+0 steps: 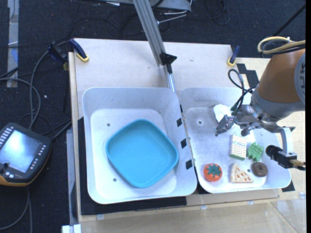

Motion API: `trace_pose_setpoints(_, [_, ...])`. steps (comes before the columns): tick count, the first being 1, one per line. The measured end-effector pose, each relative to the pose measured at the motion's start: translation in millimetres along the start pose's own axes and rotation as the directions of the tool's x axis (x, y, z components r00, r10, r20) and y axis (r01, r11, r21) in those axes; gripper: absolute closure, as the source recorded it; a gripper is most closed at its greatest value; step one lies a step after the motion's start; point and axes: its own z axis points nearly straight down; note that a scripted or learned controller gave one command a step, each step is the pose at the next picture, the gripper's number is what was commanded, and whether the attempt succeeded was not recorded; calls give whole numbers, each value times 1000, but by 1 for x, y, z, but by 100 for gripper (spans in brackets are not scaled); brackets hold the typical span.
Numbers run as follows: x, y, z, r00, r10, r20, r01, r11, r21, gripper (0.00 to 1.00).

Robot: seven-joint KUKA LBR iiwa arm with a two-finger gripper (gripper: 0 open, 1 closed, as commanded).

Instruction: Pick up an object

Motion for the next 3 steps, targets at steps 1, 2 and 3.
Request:
trace_pose_setpoints(1, [-2, 1, 63, 1000, 1, 0, -1, 1000, 2, 0])
trace_pose_setpoints(2, [-1, 1, 96, 1000, 0, 0, 0, 1000, -3, 0])
trace_pose_setpoints(3, [-2, 2, 85, 1000, 1, 1, -1, 1000, -5, 100])
